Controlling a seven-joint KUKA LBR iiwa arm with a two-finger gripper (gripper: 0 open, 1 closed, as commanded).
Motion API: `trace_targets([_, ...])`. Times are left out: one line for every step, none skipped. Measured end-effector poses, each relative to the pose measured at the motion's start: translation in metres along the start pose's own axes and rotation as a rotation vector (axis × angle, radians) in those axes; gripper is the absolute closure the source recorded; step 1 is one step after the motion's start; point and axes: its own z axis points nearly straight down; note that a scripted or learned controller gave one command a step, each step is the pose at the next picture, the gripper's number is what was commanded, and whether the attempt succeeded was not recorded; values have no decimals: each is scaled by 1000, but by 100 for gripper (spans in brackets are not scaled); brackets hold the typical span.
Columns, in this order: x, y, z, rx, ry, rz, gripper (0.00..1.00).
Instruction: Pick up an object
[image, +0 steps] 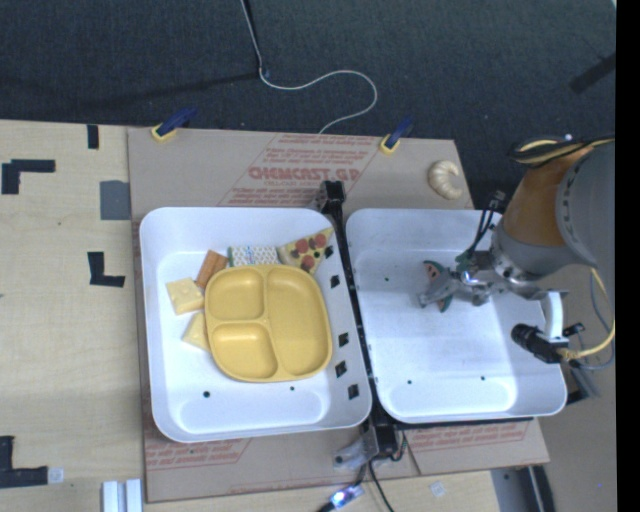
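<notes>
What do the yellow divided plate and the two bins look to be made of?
Yellow divided plate: likely moulded plastic, matte with a slight sheen, with rounded moulded compartments. Left bin and right bin: probably white plastic, smooth, with soft rounded rims, though painted metal can't be ruled out.

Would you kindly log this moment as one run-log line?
gripper: over right bin, nothing seen held | yellow divided plate: left bin, atop small items | pick: not yet done

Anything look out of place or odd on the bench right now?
Yes. The yellow divided plastic plate in the left white bin lies on top of flat food-like pieces, partly covering them. A beige rounded lump sits outside both bins, on the cardboard behind the right white bin.
</notes>
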Motion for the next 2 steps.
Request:
trace_targets([0, 1, -13, -3, 0, -1, 100])
trace_targets([-7, 7, -70, -5, 1, 2, 100])
